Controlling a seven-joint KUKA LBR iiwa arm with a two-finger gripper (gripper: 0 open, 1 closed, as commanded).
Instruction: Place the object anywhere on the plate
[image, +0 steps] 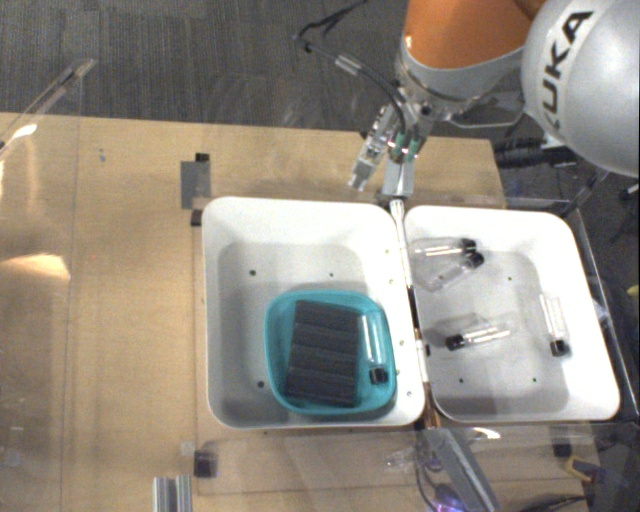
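A teal plate (280, 330) rests in the left bin (225, 300) and carries a dark ribbed block (320, 352). A clear vial with a black cap (374, 345) lies along the plate's right side, cap toward the front. My gripper (383, 160) hangs high above the far edge of the bins, near the divider, with nothing visible between its fingers. Several more clear black-capped vials lie in the right bin (590, 390): two (447, 258) at its far left, one (477, 336) in the middle and one (553, 322) by the right wall.
The two white bins sit side by side on a wooden bench (100, 300). A small dark bracket (197, 182) stands just beyond the left bin's far corner. Cables and metal fittings (450, 480) lie at the front edge.
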